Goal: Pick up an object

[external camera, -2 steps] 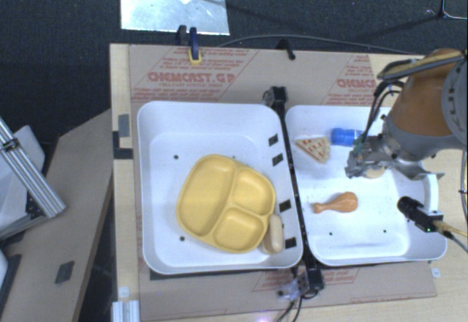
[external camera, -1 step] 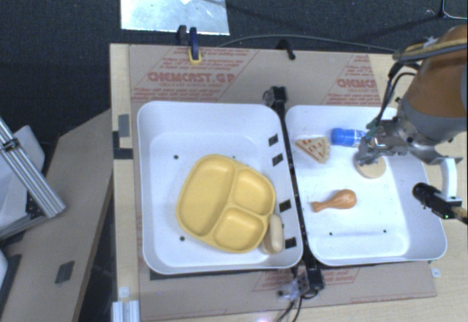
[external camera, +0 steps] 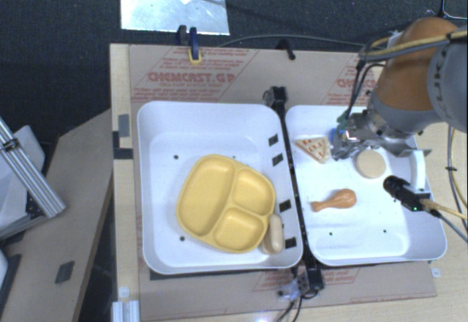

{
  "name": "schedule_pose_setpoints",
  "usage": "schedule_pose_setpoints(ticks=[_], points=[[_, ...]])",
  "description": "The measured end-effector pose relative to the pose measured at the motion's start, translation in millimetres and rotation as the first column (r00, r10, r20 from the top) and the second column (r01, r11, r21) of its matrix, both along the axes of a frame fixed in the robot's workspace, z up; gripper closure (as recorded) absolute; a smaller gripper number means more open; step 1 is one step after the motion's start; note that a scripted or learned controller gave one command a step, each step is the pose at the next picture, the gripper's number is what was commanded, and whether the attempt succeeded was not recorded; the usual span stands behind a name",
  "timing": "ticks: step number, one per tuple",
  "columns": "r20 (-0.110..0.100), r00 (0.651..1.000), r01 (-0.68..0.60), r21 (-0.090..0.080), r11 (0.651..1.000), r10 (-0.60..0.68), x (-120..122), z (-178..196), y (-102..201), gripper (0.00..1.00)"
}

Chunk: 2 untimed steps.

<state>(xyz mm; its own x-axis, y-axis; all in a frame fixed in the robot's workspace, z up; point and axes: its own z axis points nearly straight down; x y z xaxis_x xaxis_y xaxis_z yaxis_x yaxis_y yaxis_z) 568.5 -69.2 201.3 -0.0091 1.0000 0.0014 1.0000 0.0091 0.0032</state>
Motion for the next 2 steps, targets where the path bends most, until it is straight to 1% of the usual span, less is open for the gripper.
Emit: schedule_pose_setpoints(ticks=[1,2], points=[[0.001,1.0,-0.001,0.0,1.0,0.001,17,15,51,1.0],[-0.001,1.0,-0.001,0.001,1.0,0.001,33,8,102,1.0]])
